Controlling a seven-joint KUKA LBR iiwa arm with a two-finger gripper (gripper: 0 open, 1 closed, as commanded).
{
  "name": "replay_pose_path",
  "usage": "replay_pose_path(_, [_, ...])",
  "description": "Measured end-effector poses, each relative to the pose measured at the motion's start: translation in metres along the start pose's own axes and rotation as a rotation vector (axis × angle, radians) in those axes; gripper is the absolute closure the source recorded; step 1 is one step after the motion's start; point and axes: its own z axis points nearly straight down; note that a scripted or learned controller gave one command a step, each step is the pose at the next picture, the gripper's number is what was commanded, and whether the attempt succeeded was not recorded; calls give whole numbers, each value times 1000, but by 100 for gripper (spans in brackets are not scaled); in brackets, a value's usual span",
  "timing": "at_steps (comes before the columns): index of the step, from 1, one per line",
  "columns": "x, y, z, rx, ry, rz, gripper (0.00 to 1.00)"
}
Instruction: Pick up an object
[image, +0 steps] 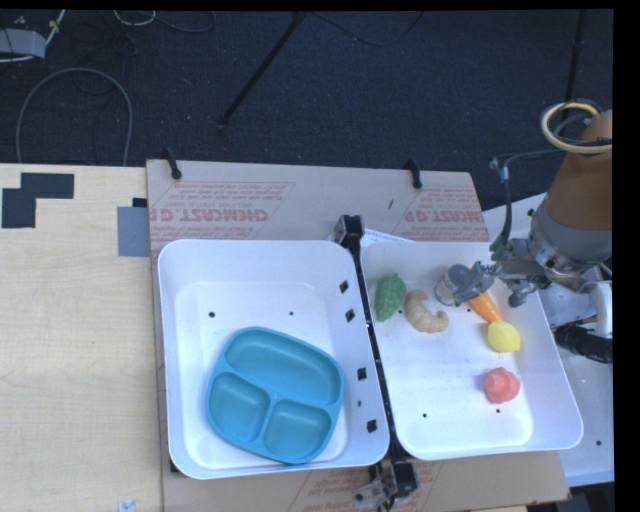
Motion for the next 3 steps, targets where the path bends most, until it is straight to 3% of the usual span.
replay_pose_path(1, [0,3,-8,-14,-3,-2,0])
replay_pose_path(3, [-1,-2,100,-9,-1,-2,0])
